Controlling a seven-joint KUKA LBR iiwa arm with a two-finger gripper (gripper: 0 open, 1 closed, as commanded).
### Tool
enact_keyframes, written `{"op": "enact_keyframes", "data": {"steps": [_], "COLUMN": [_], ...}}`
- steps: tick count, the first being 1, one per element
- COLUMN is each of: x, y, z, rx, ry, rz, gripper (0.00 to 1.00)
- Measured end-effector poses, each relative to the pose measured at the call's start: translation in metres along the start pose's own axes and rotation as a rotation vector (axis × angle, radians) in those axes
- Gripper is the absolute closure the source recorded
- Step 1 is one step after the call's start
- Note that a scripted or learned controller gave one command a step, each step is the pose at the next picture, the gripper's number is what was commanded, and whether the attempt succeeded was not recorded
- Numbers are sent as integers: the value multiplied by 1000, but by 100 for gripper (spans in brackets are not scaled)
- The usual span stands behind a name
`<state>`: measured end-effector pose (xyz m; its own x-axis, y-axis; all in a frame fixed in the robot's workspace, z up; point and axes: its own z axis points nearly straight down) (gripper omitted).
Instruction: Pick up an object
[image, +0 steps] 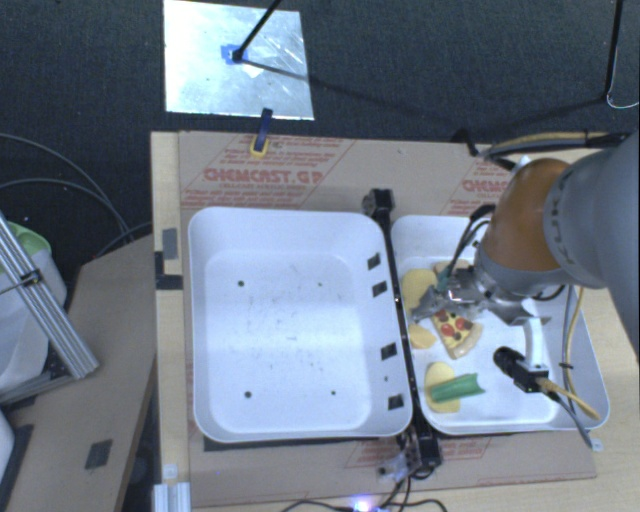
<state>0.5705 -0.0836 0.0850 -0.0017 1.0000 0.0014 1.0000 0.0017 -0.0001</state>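
Observation:
My gripper (443, 300) hangs low over the left half of the right bin (590, 375), with the grey arm and its orange band reaching in from the right. Just below it lies a toy pizza slice (459, 331) with red dots. A yellow piece (418, 284) lies to the gripper's upper left, partly hidden by it. A small pale yellow piece (424, 338) sits beside the pizza slice. Near the bin's front wall a green piece (460, 386) lies across another yellow piece (439, 376). I see nothing held by the gripper.
The left bin (215, 240) stands beside the right one, with a black divider strip (396, 300) with clips between them. Both rest on a cardboard sheet (290, 172). A metal plate (238, 58) lies on the floor beyond the bench.

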Motion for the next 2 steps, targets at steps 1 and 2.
{"op": "enact_keyframes", "data": {"steps": [1, 2], "x": [-1, 53], "y": [2, -84], "z": [-10, -104], "rx": [-4, -1], "ry": [-1, 2], "rz": [0, -5], "gripper": [100, 100]}}
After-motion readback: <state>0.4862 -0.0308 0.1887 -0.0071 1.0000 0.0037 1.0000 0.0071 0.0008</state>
